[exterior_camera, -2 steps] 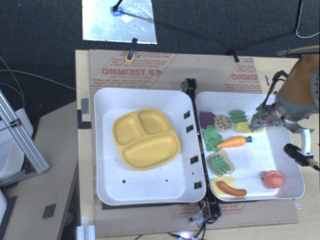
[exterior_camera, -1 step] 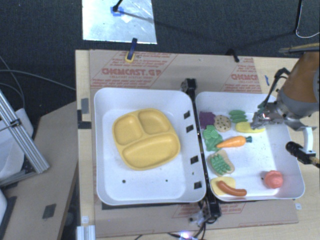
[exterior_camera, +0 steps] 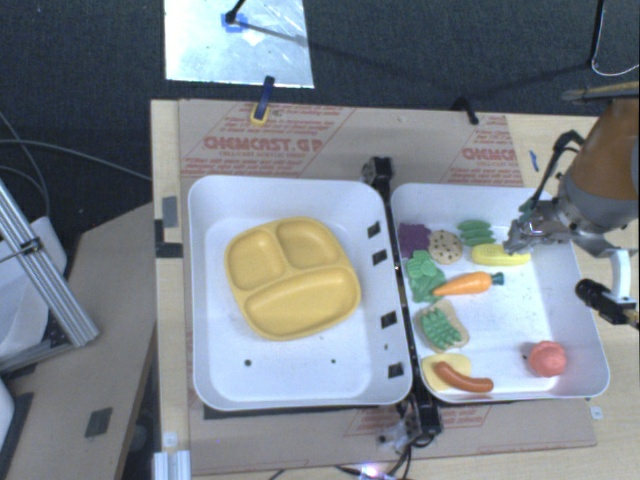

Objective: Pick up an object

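The gripper (exterior_camera: 520, 236) hovers at the yellow toy (exterior_camera: 500, 256), at 12 o'clock in the right bin (exterior_camera: 585, 313); finger state cannot be told. Judged step: approach. Next: descend and close on it.

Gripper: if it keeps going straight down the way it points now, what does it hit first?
Most likely the yellow toy: the gripper sits right over its right end. Depth is hard to judge from above.

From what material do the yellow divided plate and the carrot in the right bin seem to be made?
The yellow divided plate looks like moulded plastic with a smooth, slightly matte finish: one even colour, soft rounded ridges between its three compartments. The carrot seems to be toy plastic or rubber: flat, saturated orange with a green tip and no natural texture. Whether it is hard or soft cannot be told from this view.
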Action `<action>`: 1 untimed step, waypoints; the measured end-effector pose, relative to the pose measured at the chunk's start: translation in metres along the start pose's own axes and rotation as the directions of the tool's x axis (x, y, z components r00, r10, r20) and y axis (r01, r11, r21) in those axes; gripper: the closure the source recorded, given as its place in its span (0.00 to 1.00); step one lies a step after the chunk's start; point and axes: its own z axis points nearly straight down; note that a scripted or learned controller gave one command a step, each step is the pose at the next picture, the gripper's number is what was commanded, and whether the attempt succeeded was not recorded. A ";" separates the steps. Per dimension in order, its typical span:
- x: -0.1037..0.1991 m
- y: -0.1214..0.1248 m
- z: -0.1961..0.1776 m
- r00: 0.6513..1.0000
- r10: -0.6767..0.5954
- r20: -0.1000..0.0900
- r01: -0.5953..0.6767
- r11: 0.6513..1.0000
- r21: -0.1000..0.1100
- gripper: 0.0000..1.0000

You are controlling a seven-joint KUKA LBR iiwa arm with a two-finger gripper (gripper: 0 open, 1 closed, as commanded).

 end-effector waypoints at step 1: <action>0.000 0.001 -0.011 1.000 -0.001 0.001 0.001 1.000 -0.003 1.00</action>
